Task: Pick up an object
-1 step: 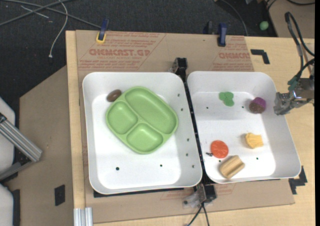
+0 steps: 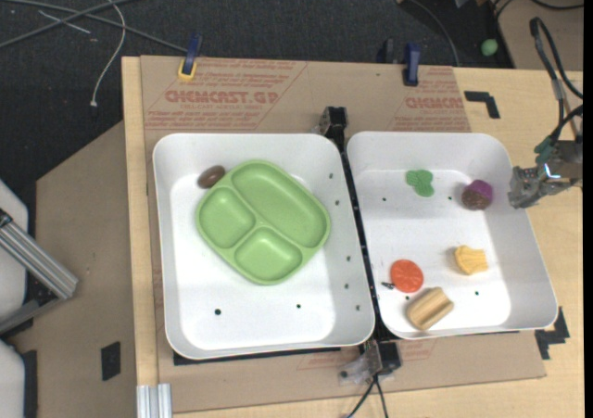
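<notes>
Five small items sit in the right bin [image 2: 519, 249]; the gripper [image 2: 530, 186], grip state unclear, hovers beside the purple ball [image 2: 477, 194], the nearest target.

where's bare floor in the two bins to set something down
Left bin: bare strip along the near edge below the green tray. Right bin: bare middle between green piece and orange disc. Near-right corner crowded.

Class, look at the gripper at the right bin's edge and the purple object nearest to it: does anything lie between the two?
Nothing visible does. The gripper sits at the right rim of the right bin, and the purple object lies just inside that rim, with bare white floor between them. The green piece lies farther left, beyond it.
</notes>
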You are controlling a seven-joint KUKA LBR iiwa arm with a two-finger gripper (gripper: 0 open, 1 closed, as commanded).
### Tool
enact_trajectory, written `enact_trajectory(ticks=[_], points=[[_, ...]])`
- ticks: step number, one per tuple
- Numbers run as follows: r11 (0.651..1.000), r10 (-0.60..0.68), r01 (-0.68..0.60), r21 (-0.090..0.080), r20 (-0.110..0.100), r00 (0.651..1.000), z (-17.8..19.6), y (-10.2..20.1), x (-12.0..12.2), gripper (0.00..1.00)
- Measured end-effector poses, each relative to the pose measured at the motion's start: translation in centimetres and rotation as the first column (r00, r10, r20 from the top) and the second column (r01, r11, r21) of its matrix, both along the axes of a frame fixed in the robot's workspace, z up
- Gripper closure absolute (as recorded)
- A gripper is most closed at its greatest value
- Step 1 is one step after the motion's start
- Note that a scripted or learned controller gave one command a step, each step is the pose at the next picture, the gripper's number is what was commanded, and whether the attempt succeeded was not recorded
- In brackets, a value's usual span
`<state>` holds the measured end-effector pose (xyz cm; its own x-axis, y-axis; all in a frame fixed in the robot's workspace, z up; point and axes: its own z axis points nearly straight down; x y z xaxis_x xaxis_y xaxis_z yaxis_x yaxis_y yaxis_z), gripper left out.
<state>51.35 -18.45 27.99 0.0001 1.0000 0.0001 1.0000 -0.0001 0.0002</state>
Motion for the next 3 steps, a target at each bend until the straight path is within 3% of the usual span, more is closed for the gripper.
enact_trajectory(ticks=[3], points=[[1.0,-0.001,0.001,0.003,-0.005,1.0,-16.0,-1.4,0.1,0.0]])
